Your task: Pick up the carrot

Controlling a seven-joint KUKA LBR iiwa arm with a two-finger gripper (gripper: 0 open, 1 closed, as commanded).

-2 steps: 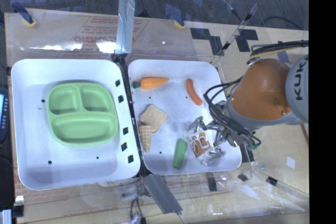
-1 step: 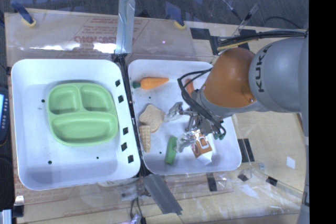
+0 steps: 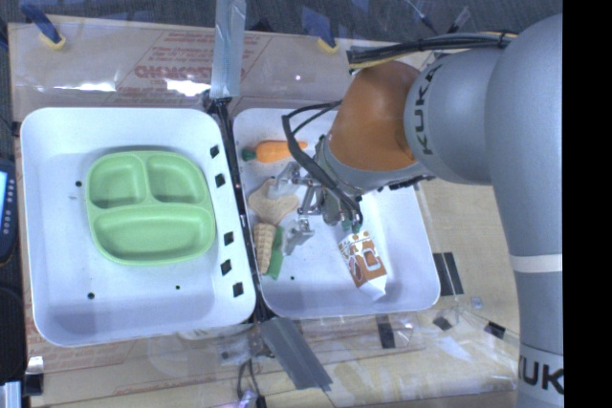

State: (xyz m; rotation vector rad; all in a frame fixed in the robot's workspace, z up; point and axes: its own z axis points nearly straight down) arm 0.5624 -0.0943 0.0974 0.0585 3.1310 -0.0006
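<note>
- Two shallow white bins on the surface; the small orange plastic carrot w/ green tip [image 3: 273,151] lies in the right-hand bin [image 3: 411,287], near its far-left corner, on its side.
- Metal two-finger gripper [image 3: 308,205] hangs just this side of the carrot, over the bin's middle; jaws — can't tell if open or shut, nothing visibly held.
- Carrot looks light, stiff, smooth, prob. slippery and apt to roll; best taken across the thick mid-body, not the taper.

Two white bins [image 3: 57,205], one green plate [image 3: 150,205], one carrot [image 3: 273,150], one corn cob [image 3: 263,246], one packet [image 3: 362,261].
</note>
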